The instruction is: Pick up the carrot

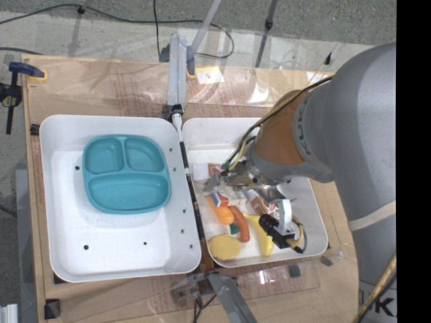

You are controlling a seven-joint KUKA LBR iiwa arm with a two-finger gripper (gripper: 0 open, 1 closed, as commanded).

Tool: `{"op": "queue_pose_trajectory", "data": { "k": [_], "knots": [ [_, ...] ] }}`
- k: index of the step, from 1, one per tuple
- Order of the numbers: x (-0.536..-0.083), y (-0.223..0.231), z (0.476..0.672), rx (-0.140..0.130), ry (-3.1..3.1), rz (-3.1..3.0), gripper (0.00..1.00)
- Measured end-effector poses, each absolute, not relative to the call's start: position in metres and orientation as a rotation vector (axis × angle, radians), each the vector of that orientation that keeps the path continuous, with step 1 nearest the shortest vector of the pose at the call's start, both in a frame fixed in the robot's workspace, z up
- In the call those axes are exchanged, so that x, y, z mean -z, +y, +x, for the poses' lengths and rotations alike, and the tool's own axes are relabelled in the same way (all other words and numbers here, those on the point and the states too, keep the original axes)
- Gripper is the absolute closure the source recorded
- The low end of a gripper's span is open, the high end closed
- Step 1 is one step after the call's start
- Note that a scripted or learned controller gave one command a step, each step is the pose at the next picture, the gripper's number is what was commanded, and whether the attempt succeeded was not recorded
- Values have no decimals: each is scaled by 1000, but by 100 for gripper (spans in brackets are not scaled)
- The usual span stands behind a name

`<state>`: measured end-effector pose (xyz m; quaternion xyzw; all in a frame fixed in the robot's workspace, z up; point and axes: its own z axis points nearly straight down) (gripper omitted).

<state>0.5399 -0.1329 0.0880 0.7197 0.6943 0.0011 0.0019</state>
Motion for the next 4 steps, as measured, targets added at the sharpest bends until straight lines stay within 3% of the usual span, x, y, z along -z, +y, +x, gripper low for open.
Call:
{"op": "queue_pose_trajectory", "data": {
  "k": [1,2,3,4],
  "knots": [
    [-93,-150,463,-18,2224,2199,0],
    [-156,-188,486,3,1988,2434,0],
    [-106,-119,451,1,1991,2431,0],
    [-116,-121,451,3,1994,2430,100]
  ]
}}
